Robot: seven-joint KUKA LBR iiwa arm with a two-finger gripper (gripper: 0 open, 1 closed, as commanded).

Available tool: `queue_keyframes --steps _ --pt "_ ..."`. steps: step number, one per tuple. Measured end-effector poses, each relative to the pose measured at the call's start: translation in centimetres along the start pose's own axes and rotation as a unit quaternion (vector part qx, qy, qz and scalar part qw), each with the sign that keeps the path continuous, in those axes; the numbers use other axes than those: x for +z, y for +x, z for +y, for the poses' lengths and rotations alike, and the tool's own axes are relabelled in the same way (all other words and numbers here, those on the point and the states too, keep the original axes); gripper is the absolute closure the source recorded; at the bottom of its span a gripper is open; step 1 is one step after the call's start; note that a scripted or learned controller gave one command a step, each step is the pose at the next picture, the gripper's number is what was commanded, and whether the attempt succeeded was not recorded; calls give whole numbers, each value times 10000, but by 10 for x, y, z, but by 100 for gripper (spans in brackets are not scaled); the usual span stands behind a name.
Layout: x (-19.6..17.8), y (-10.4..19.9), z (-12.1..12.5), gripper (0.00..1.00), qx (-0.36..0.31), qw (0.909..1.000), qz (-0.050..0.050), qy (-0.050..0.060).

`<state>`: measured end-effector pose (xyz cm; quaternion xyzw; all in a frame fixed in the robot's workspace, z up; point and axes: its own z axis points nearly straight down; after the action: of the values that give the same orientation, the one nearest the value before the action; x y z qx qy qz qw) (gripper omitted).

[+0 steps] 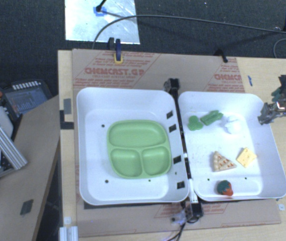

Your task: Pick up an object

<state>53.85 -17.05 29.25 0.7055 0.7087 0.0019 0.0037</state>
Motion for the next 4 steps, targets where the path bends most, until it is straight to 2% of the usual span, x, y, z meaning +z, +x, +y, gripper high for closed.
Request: queue_keyframes --steps 1,4 --pt "1 52 21 100 -28 10000 14 15" --pt "57 195 55 100 -21 10000 19 30"
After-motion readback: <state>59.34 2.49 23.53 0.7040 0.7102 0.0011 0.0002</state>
